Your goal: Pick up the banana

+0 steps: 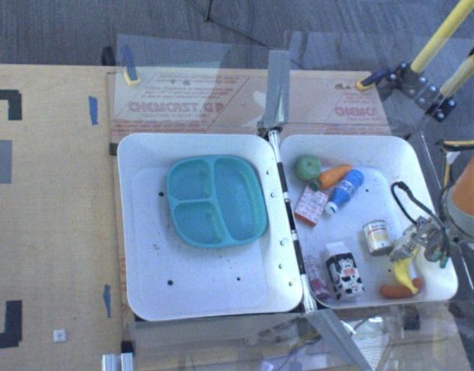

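The banana (pixel 405 273) is small and yellow and lies near the front right corner of the right bin (pixel 391 147). My gripper (pixel 424 243) hangs just above and behind the banana's far end, close to it. The view is too blurred to show whether it touches the fruit. The grey arm with its orange band (pixel 462 199) comes in from the right edge.
A red-orange sausage-shaped thing (pixel 394 291) lies against the banana's front. Nearby are a silver can (pixel 376 236), a black looped cord (pixel 407 199), a black-and-white carton (pixel 344 273), a blue bottle (pixel 345 189), a carrot (pixel 333 177) and a green ball (pixel 308 167). A teal divided plate (pixel 217 201) sits in the left bin (pixel 144 284).
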`<action>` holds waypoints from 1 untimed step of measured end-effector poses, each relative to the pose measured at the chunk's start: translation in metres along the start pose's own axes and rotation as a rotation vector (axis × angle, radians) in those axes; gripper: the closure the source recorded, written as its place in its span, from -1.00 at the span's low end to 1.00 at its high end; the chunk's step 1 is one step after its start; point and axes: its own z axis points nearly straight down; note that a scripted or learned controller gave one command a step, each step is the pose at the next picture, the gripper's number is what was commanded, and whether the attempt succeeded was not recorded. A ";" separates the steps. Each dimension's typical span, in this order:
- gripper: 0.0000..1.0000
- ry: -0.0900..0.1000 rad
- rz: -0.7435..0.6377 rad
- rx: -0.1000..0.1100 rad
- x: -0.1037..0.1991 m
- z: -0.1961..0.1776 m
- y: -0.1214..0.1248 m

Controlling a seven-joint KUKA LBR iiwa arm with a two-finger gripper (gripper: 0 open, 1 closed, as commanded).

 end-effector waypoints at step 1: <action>1.00 0.016 -0.043 0.008 0.008 -0.040 0.043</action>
